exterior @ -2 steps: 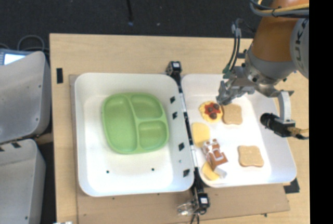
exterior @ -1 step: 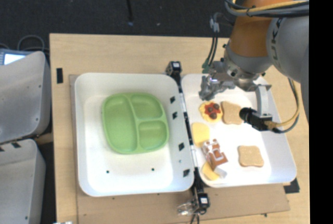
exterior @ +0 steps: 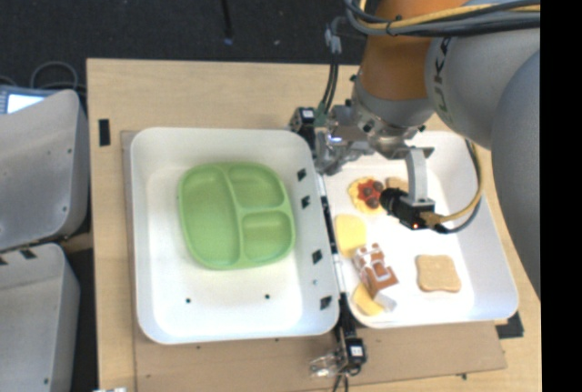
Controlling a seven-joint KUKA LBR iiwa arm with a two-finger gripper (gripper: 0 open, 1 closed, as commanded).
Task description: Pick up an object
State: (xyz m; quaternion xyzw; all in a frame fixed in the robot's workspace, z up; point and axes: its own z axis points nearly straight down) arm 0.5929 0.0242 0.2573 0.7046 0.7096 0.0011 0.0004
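My jaws hang over the 11 o'clock corner of the right bin (exterior: 496,295); my own wrist hides them, so I cannot tell whether they are parted or clenched, and I see nothing between them. The nearest thing is a yellow piece with red topping (exterior: 367,191), lying flat on the bin floor at about 10 o'clock from the bin's middle, just at 6 o'clock from me. It looks like toy food: light, stiff, probably smooth, and low, so I judge a pinch across its narrow width, edge to edge, is safest. The toast (exterior: 437,273) at 5 o'clock lies well apart.
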